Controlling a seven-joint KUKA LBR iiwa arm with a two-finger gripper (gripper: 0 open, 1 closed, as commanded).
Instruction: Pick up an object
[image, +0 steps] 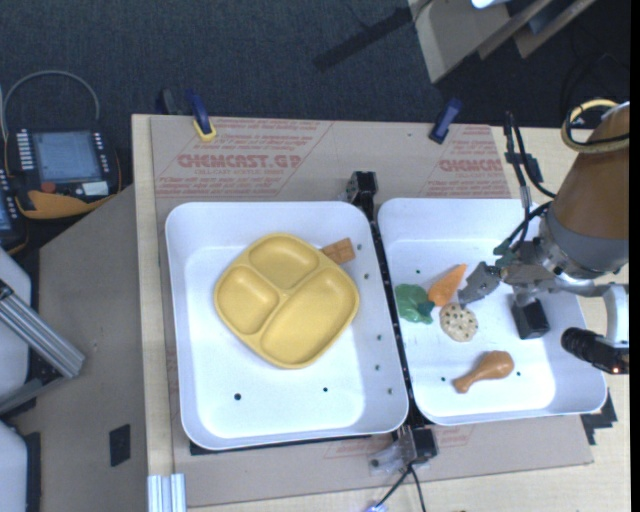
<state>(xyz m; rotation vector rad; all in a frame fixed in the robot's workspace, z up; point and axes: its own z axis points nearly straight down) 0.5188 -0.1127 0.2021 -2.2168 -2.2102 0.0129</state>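
Camera view has the gripper (478, 284) low in the right bin (560, 400), fingers spread with nothing between them, carrot (447, 284) just off the fingertips (cookie (458, 321) right below them), so it's still approach stage; next it needs to close on the carrot.

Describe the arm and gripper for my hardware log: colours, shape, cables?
The arm is a thick rounded cylinder with a wide orange band above a grey wrist. Thin black cables loop beside it, and a yellow-edged ring sits at its top. The gripper is dark grey metal, with a black block beneath the wrist.
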